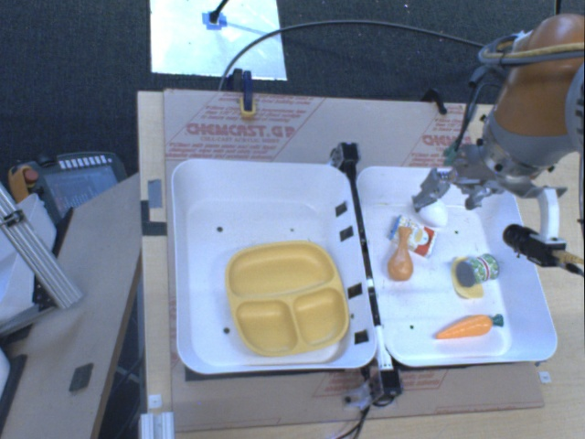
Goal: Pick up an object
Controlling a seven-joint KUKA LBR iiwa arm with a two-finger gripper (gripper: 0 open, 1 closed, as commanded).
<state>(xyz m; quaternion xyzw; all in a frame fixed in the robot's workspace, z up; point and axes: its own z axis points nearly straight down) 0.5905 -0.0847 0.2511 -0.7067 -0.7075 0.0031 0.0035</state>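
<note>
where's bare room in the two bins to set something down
Left bin: bare floor along its far side, behind the yellow divided plate. Right bin: a bare patch between the carrot and the orange bottle. Crowded under the end effector, around the white egg.

My bench [274, 122], topped with printed cardboard, carries two shallow white bins touching side by side: the left bin [196, 245] and the right bin [530, 323]
</note>
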